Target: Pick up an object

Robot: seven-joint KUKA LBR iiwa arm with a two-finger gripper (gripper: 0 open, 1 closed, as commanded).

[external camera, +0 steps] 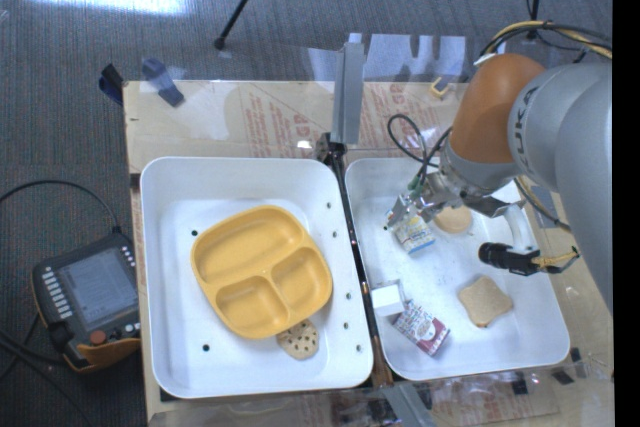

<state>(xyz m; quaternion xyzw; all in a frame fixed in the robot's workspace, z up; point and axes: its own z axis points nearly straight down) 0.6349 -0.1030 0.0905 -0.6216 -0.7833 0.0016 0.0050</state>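
My gripper (408, 212) hangs low in the right bin (540, 340), near its upper left part. Directly under and in front of it lies a small white and blue carton (414, 236), touching or nearly touching the gripper's tip. A round tan bun (454, 220) sits just to the right of the gripper. Toward the front of the same bin lie a slice of toast (485, 301), a red and white packet (421, 328) and a small white block (386, 297).
The left bin (165, 215) holds a yellow divided plate (262, 269) with a cookie (298, 341) at its front edge. A black cylindrical part of the arm (508, 257) juts over the right bin. A teach pendant (88, 295) lies on the floor at left.
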